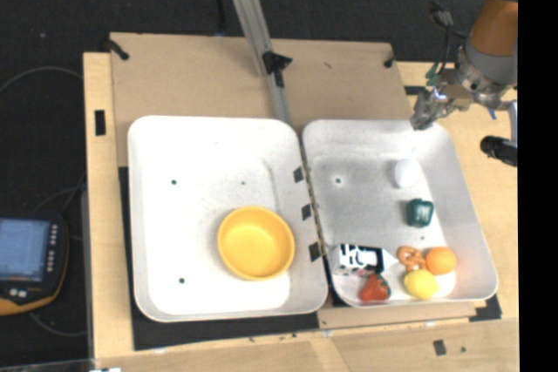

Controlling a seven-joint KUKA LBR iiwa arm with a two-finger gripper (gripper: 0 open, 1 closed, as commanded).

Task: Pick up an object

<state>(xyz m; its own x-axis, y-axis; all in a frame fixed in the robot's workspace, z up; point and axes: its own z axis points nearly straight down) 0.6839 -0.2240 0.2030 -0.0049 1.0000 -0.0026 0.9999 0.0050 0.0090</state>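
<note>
One gripper [425,116] above right bin's [336,148] far rim, grip state unclear.

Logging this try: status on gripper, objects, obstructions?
Gripper above right bin's far rim, nothing seen between fingers. Green object, white piece, fruit cluster untouched in bin. Path down unobstructed.

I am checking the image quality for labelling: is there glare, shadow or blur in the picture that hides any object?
In the camera view, bright glare washes the right bin, so the white object nearly blends into it; the yellow bowl in the left bin is evenly lit and clear; the end effector looks small and soft, with detail hard to read; shadows are faint.
</note>
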